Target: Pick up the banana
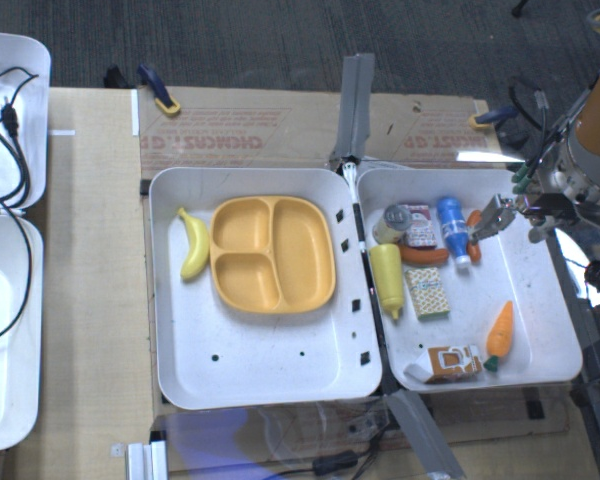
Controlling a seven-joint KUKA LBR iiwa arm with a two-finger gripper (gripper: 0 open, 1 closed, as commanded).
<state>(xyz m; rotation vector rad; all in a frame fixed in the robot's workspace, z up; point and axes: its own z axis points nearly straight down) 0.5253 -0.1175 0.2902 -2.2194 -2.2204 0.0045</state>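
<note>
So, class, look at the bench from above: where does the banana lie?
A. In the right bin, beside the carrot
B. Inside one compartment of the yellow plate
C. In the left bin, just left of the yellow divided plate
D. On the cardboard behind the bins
C: the banana lies on the floor of the left bin, beside the left edge of the yellow divided plate, while the tool is over the right bin.

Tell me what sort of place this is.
Probably a robot lab bench: two white bins of toy food like a banana, a robot gripper reaching in, clamps holding the cardboard.
</note>
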